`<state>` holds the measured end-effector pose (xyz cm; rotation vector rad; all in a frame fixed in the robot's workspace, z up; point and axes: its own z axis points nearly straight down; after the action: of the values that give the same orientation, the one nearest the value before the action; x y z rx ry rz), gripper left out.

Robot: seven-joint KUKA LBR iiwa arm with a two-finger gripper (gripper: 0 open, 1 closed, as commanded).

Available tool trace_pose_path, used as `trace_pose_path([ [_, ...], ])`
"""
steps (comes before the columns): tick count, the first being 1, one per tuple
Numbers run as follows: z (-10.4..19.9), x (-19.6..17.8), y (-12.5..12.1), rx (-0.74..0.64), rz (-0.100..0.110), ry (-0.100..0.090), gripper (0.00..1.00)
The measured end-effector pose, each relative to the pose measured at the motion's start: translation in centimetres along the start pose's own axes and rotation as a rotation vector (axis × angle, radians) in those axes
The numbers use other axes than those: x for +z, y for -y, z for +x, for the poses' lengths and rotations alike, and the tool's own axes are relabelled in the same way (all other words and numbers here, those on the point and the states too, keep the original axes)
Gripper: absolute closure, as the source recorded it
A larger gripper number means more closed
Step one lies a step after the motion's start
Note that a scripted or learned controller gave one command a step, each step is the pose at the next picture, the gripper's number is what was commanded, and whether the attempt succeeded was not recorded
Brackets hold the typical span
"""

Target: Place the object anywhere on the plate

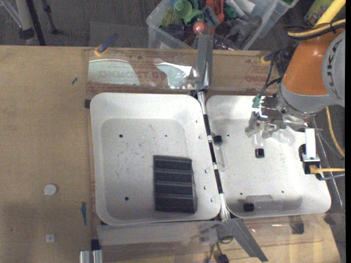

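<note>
We cannot tell how the hand (262,126) stands; it hangs over the right shallow white bin (285,199), above a small dark block (260,153). The dark ribbed rectangular plate (174,183) lies in the left white bin (109,147), near the wooden table's (38,119) front edge.

Tan bench (44,119); clear toy-filled tub (219,10) behind; grey floor (82,4).

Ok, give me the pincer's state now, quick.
Pincer: over the right bin, above a small dark object; open or closed cannot be told, and nothing is seen held.
</note>
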<state>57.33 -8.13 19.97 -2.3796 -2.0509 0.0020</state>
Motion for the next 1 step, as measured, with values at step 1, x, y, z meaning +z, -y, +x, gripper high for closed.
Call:
trace_pose_path([
  [1,1.03,1.61,9.69,-0.051,0.002,-0.001,1.00],
])
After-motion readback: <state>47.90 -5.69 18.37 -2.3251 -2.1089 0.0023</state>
